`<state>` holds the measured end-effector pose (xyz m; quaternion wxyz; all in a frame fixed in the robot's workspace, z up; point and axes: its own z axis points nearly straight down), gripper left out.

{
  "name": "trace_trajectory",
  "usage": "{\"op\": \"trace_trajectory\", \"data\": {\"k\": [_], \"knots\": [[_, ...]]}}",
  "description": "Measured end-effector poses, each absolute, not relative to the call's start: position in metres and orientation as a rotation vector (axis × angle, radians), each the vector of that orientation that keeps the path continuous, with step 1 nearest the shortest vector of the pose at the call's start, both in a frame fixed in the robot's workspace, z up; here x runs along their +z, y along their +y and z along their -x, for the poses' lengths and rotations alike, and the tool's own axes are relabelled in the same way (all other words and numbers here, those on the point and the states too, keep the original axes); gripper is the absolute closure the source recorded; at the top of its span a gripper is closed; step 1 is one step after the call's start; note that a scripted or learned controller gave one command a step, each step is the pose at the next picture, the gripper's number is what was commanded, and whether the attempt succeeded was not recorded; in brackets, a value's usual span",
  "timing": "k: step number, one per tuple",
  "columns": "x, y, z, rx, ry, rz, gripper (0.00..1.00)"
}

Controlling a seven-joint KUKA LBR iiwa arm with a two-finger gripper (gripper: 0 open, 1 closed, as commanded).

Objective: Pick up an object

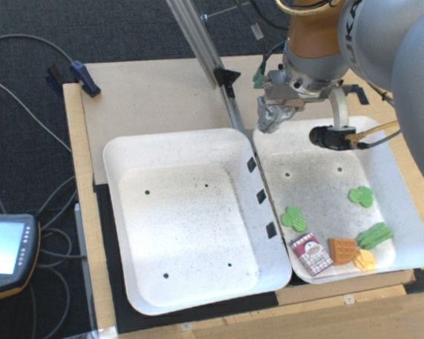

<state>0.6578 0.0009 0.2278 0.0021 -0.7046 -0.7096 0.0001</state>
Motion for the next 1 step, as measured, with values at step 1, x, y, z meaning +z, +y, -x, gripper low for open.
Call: {"op": "trace_trajectory", "data": {"k": [1], "knots": [[0.2242,0.0638,-0.6486,0.0,-2.227,2.209,1.0]]}}
